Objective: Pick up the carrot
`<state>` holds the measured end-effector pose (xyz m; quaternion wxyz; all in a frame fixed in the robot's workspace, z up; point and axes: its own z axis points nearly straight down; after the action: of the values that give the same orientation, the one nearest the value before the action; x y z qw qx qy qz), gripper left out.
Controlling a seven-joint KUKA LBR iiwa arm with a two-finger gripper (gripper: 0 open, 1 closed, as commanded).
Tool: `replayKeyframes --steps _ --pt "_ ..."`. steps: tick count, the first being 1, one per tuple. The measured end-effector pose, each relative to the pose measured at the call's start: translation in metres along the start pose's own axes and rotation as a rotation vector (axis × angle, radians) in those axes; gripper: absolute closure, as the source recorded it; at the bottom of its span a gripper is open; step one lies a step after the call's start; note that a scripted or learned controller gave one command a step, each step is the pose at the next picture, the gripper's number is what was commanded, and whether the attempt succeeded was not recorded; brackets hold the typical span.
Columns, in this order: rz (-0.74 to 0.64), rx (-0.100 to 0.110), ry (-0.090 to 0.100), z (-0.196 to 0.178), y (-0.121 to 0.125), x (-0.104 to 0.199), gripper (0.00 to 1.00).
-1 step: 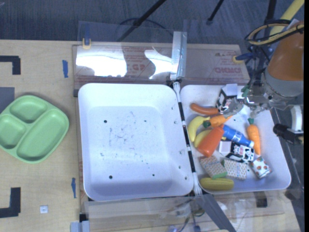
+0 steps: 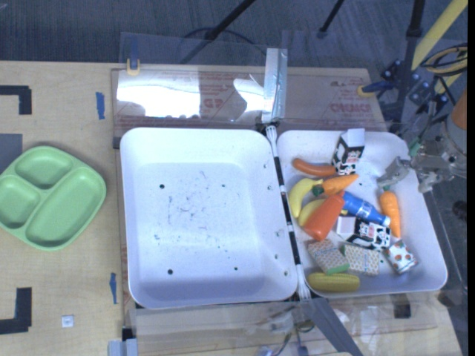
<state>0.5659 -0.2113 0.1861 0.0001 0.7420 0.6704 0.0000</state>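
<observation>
A small orange carrot (image 2: pixel 390 213) with a green top lies near the right wall of the right bin (image 2: pixel 434 254). A larger orange carrot-like piece (image 2: pixel 324 215) lies in the middle of that bin, with a thinner orange one (image 2: pixel 340 184) just above it. My gripper (image 2: pixel 410 178) hovers at the bin's right edge, just above and to the right of the small carrot. It is open, with nothing between its fingers.
The right bin also holds a banana (image 2: pixel 298 196), an orange-red pepper (image 2: pixel 315 168), a milk carton (image 2: pixel 347 153), a blue tube (image 2: pixel 364 208), crackers (image 2: pixel 343 256) and a corn cob (image 2: pixel 332 281). The left bin (image 2: pixel 141 221) is beside it. A green divided plate (image 2: pixel 49 196) sits far left.
</observation>
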Motion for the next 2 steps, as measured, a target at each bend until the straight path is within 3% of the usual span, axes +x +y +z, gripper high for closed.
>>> replayKeyframes --steps 1,2 --pt "-0.213 -0.011 0.004 0.0811 -0.002 0.0006 0.0" --pt "-0.21 -0.01 0.001 0.0723 -0.0027 -0.0015 1.0"
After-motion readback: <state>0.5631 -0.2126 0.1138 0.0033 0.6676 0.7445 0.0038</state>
